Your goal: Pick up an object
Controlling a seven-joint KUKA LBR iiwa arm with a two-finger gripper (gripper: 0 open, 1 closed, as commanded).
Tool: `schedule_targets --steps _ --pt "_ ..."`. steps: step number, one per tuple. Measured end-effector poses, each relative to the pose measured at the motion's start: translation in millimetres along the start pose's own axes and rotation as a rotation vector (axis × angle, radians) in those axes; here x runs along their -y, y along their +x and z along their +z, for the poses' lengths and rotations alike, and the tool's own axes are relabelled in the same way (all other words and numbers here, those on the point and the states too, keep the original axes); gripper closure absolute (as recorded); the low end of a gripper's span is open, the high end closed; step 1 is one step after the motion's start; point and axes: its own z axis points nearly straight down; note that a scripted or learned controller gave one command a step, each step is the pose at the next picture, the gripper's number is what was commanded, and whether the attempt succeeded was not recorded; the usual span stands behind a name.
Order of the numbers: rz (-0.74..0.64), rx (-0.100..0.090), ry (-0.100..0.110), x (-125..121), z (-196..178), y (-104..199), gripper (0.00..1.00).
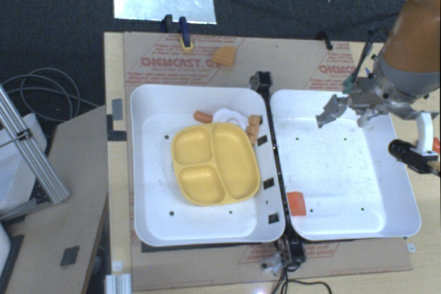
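a grey kuka arm with an orange band reaches in over the right bin (386, 217), its gripper (348, 112) hanging above that bin's upper floor with nothing between its fingers; the fingers look spread apart, one dark tip trailing toward the divider and another pointing down beside the wrist; the nearest candidate for the pick, a small orange block (295, 203), lies in the same bin, well apart from the gripper, below it in the view and off toward the divider, resting close against the bin's wall at its near corner; the block looks roughly squarish, slightly taller than wide, so its long axis, as far as can be judged, runs up and down the view, about parallel to the divider; reaching it would likely call for a move toward the near edge and across to the divider side, then a descent, and the wall just beside the block may crowd one finger; farther from the gripper, across the divider in the left bin (148, 148), sit a yellow divided tray (215, 163), a small orange sausage-shaped piece (203, 117) lying nearly crosswise beyond the tray, a tan block (254, 125) standing lengthwise at the tray's corner, and a white object (227, 116) partly hidden between them; the counter (172, 58) carries both bins.
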Motion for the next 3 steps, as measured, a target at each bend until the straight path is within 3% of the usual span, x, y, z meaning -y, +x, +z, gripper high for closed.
schedule_targets --steps 1,2,3 --pt "-0.005 -0.003 0.004 73 -12 44 0.00" --pt "-0.008 -0.002 -0.011 79 -122 97 0.00" --pt "0.005 0.001 -0.001 79 -98 55 0.00"
